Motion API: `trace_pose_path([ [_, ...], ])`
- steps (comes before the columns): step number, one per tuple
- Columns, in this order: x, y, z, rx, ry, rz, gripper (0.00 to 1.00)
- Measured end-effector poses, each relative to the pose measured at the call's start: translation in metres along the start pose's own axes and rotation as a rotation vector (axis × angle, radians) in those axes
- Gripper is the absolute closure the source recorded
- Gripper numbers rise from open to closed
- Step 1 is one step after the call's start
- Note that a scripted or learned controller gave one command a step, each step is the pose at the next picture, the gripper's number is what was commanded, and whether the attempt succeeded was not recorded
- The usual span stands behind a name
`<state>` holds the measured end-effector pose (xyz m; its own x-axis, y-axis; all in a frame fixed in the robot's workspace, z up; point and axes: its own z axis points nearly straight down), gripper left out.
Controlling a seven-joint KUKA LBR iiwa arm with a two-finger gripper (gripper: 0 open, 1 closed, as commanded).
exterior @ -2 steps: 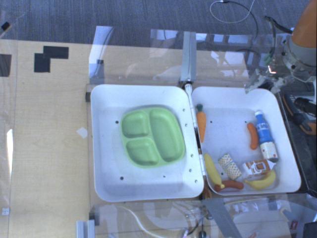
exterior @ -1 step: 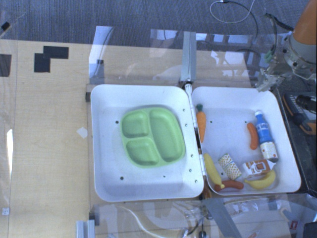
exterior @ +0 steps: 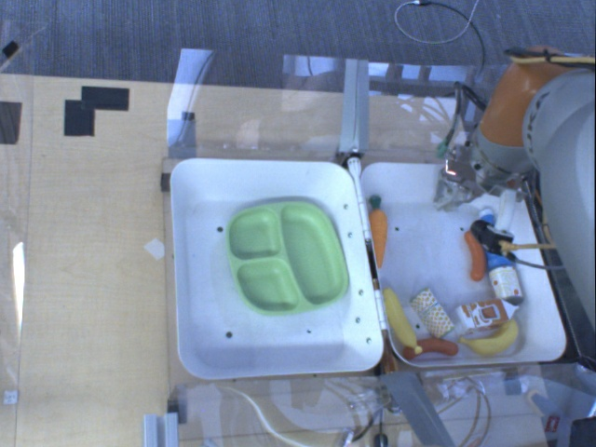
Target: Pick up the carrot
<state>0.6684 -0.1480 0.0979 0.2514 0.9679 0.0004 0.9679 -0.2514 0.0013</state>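
We are looking at the grey arm with its orange band hanging over the far right corner of the right-hand shallow white bin (exterior: 549,338), its two-finger gripper (exterior: 458,192) well apart from the small orange carrot with a green top (exterior: 378,232), which is lying against the bin's left wall. We cannot tell how the gripper is set. We are judging that the wall is crowding the carrot, so a descent could be striking the rim or pinching beside it.

Lighting, for your record: bright, even, overhead; shadows faint. Glare: pale reflections streak the clear panels (exterior: 191,91) along the desk (exterior: 84,277). Focus: soft throughout; you get fuzzy edges on small items.
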Motion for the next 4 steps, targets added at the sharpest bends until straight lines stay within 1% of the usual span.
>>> trace_pose_path([
  [1, -0.001, -0.054, -0.100, 0.001, 0.000, 0.035, 1.00],
  [2, 0.060, -0.086, -0.161, 0.001, 0.000, 0.144, 1.00],
  [3, 0.134, -0.082, -0.084, 0.007, -0.003, 0.533, 1.00],
  [4, 0.086, -0.054, -0.085, 0.003, -0.002, 0.633, 1.00],
])
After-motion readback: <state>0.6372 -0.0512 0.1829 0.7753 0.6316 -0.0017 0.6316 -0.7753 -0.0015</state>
